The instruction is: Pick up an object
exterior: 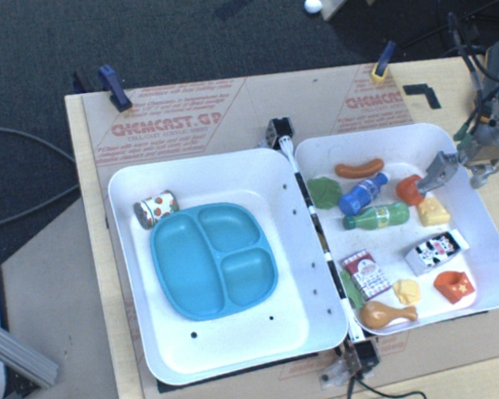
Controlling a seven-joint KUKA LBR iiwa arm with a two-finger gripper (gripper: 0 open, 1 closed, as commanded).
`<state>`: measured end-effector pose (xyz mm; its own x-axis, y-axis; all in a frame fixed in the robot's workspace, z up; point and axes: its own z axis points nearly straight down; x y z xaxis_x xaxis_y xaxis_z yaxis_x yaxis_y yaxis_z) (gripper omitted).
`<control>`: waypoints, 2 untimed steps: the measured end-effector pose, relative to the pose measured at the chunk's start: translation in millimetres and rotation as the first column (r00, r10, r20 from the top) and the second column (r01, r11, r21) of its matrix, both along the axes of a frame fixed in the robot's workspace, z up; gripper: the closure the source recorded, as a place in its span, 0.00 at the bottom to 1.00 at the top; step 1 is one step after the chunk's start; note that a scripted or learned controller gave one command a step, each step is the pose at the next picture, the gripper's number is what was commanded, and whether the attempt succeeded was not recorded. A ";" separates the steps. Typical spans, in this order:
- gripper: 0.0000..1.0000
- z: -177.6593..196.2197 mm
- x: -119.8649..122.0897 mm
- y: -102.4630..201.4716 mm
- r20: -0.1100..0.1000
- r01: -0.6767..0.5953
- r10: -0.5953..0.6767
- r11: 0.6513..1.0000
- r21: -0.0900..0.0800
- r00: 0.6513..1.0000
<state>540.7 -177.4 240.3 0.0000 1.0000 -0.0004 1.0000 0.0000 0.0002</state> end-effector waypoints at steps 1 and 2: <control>0.00 -78.2 51.4 -34.6 0.000 0.000 0.000 1.000 -0.001 1.000; 0.00 -150.8 68.2 -3.1 -0.002 -0.001 0.001 1.000 0.002 1.000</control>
